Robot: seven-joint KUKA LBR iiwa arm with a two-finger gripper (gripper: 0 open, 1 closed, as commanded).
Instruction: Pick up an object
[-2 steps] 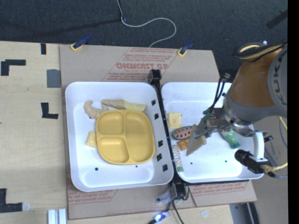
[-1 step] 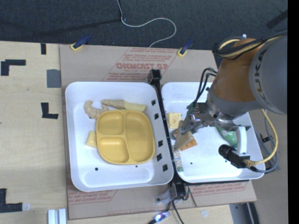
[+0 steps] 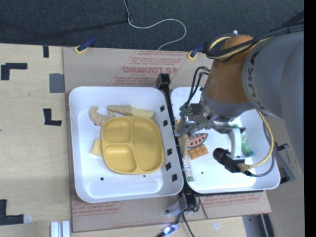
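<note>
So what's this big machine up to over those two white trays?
A grey and orange robot arm is reaching down into the right white bin, where its gripper sits low near a few small toy foods, such as a watermelon slice and a waffle-like piece. It is trying to pick something up, but nothing visibly sits in its grasp. The left bin holds a yellow divided plate and some pale pieces.

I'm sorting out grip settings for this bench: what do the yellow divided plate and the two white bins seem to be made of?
The yellow divided plate looks like moulded plastic with a matte to satin finish: uniform colour, soft rounded compartment ridges, only faint sheen. The left bin and right bin look like thin, smooth white plastic with rounded corners and a slight gloss, though coated metal can't be ruled out.
</note>
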